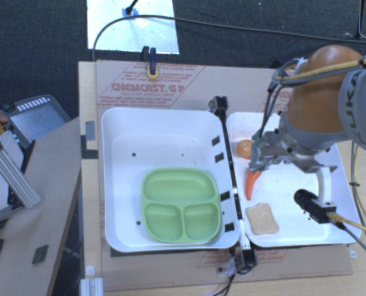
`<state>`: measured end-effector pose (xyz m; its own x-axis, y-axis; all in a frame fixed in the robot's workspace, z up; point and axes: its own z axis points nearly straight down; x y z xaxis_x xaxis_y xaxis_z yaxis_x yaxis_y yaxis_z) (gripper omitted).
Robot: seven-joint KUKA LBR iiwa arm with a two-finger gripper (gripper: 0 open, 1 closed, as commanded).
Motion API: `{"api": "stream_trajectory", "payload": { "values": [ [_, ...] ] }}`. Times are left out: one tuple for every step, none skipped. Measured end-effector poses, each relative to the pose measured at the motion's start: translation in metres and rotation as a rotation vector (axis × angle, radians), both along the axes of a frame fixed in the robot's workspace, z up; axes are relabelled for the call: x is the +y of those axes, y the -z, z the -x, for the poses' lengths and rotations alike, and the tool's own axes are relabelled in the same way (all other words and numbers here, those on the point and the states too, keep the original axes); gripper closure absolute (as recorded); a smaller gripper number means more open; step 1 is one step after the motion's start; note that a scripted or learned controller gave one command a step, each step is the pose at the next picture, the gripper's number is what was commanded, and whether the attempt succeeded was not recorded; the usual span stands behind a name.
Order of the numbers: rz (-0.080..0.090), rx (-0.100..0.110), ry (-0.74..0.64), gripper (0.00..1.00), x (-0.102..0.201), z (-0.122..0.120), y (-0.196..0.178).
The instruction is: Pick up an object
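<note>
Overall light: bright and even, falling from above; the two white bins [170, 128] read clean without blown-out whites.
Glare: a pale sheet [132, 17] beyond the bench's far edge is washed out to near white, with only faint streaks showing.
Shadows: soft and short; a weak one lies under the green tray [182, 205] along the left bin's near wall, another under the arm [321, 97] in the right bin.
Dark areas: the floor surround is deep and nearly detail-free.
Sharpness: moderate, slightly grainy; printed red lettering [147, 87] on the bench's far edge is readable but soft.
Gripper: the gripper [261, 159] looks smeared, its outline unclear.
</note>
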<state>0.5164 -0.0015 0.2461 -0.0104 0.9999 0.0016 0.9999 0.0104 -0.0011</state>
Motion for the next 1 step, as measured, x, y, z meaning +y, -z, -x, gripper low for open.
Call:
{"api": "stream_trajectory", "payload": {
  "values": [
    [0.001, 0.001, 0.002, 1.0, 0.05, -0.0025, 0.0152]
  ]
}}
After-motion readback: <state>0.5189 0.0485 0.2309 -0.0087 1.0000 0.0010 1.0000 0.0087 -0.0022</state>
